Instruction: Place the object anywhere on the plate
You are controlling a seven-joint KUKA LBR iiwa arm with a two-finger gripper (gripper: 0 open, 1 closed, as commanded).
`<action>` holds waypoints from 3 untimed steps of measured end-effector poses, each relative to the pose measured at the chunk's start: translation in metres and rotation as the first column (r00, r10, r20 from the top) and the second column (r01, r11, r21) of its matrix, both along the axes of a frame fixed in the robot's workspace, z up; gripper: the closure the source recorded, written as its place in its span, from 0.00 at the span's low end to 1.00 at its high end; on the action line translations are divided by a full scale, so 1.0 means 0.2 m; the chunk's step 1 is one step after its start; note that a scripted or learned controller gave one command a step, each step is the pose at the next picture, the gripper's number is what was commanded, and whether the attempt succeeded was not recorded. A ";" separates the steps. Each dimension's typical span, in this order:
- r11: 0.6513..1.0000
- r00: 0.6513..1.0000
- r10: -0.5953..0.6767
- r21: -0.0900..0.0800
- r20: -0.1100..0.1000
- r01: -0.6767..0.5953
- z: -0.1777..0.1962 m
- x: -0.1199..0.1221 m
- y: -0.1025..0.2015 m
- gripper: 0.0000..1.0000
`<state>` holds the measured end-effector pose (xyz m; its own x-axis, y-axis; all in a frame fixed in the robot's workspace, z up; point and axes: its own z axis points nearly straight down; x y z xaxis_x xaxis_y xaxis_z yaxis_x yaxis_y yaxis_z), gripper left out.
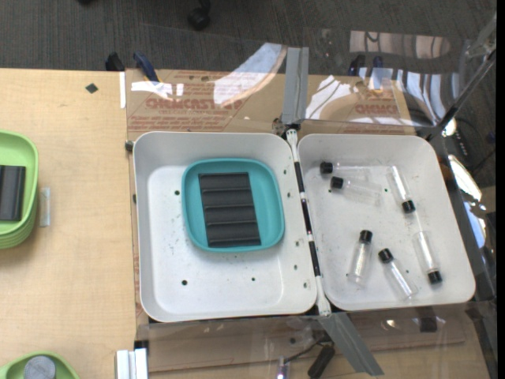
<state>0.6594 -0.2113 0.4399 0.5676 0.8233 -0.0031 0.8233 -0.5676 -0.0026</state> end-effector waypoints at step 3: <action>0.902 0.902 -0.431 -0.001 -0.004 0.431 -0.01 -0.05 -0.02 0.00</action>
<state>0.6499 -0.2150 0.4382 0.8669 0.4984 -0.0060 0.4984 -0.8669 -0.0049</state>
